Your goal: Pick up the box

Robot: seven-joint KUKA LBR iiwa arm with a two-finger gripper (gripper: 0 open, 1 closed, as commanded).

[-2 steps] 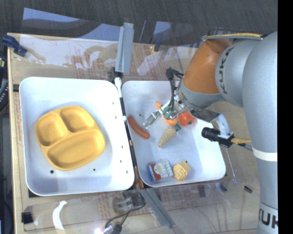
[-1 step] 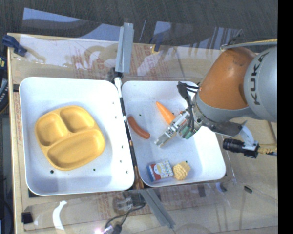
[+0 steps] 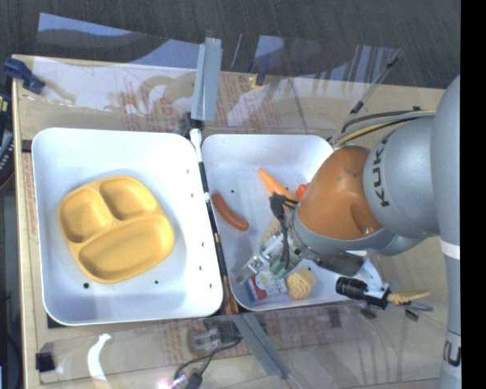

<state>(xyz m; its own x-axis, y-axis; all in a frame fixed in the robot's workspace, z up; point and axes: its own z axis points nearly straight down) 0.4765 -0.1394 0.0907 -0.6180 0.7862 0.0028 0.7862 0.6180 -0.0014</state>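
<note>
A small white box [image 3: 262, 285] with red and blue print lies near the front edge of the right bin [image 3: 227, 162]. My gripper [image 3: 272, 255] hangs low, just above and behind the box, under the orange wrist band [image 3: 336, 197]. The wrist hides much of the gripper, and I cannot tell whether it touches the box.
A sausage [image 3: 229, 211] and a carrot [image 3: 271, 182] lie in the right bin, left of and behind the gripper. A yellow corn cob [image 3: 301, 283] sits right beside the box. The left bin [image 3: 53, 148] holds a yellow divided plate [image 3: 117, 228].
</note>
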